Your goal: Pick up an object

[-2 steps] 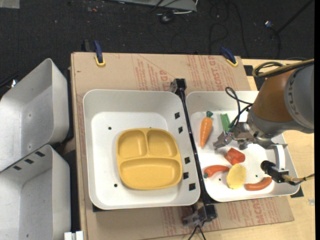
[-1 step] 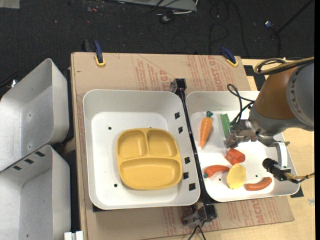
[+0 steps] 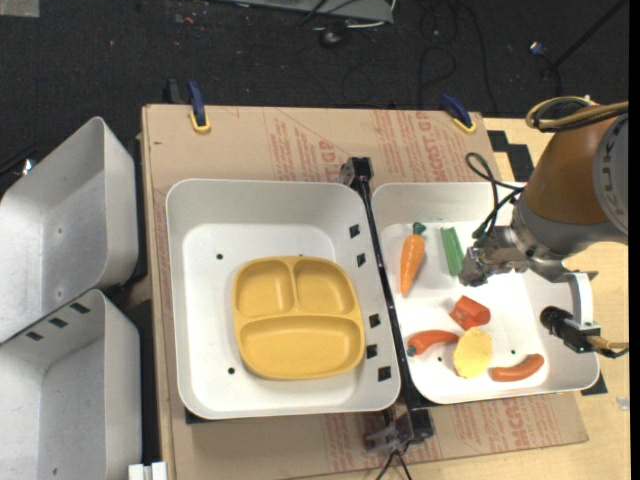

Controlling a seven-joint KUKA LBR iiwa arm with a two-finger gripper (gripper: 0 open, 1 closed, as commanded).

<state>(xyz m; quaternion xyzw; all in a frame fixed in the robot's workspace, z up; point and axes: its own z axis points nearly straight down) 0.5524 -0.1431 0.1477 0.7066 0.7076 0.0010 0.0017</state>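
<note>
Gripper low in right bin, center-right of frame, between green block and red piece; open or closed, can't tell. Carrot just left.

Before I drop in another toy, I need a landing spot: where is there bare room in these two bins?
Left bin: bare floor rings the yellow divided plate, widest along its left side. Right bin: crowded, holding the carrot, green piece, red block, yellow piece and two sausages; the hand hangs there.
</note>
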